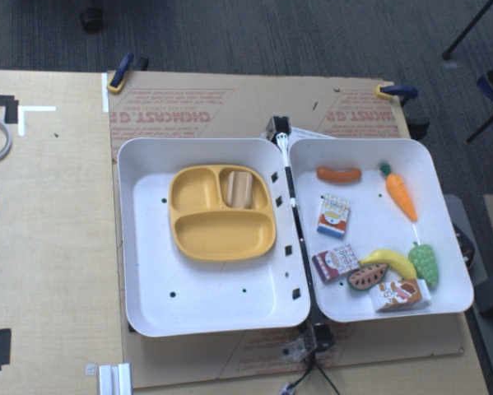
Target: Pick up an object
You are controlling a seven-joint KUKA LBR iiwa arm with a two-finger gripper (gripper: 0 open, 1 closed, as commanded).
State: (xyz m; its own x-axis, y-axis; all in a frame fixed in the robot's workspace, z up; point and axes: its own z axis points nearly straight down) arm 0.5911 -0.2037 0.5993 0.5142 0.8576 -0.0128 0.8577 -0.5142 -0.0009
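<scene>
In the right half of the frame, the right bin (444, 220) holds toy food: a carrot (401, 196), a sausage (339, 174), a banana (390, 262) and a small milk carton (334, 216). The carrot lies alone, well apart from the rest, so it looks easiest. Come straight down and pinch across its thin middle.

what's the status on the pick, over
Nothing lifted yet. Toy food sits in right bin: carrot, sausage, banana. Yellow tray in left bin.
</scene>
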